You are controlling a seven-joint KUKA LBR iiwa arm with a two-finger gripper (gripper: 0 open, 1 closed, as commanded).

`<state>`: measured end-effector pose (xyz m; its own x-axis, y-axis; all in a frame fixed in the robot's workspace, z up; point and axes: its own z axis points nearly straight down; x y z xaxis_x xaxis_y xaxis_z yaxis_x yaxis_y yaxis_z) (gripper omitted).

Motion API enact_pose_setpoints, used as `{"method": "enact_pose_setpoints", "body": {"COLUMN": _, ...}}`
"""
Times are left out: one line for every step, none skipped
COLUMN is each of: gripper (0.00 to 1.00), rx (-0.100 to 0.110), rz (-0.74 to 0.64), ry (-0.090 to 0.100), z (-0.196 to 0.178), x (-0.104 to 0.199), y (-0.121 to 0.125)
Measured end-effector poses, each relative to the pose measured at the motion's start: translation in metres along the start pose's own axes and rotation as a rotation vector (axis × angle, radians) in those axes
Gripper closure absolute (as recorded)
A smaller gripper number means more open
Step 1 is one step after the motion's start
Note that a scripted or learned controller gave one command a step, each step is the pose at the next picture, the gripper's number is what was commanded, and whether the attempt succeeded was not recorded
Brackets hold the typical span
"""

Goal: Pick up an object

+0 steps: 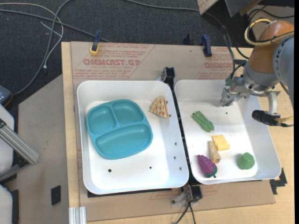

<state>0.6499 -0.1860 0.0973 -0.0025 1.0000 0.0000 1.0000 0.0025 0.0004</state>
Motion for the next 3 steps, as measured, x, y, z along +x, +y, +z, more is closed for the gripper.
{"method": "enact_pose_setpoints", "body": {"gripper": 1.00, "rx": -0.005, "rz": 0.002, "ry": -0.002, "z": -0.044, "x": -0.002, "y": 0.003}}
{"method": "enact_pose_setpoints", "body": {"gripper": 1.00, "rx": -0.003, "rz": 0.001, "ry": 0.000, "z": -0.095, "x": 0.007, "y": 0.000}}
{"method": "enact_pose_setpoints", "body": {"gripper": 1.00, "rx": -0.004, "rz": 0.001, "ry": -0.001, "z": -0.133, "x": 0.007, "y": 0.001}}
